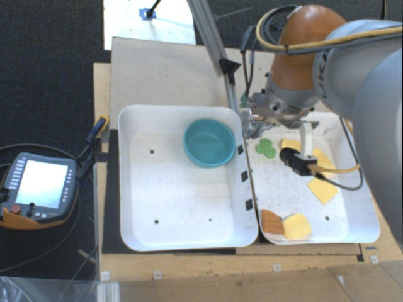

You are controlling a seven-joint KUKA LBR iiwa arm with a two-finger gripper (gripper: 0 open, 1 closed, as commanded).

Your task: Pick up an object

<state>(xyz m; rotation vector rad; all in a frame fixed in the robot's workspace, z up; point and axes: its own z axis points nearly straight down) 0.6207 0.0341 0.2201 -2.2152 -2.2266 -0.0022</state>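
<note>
Camera view: the gripper is poised at the right bin's upper-left corner; its finger state cannot be told. A green object lies just beside it.

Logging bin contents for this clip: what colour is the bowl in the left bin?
Teal blue; the bowl shows plainly in the camera view, near the left bin's far right corner.
</note>
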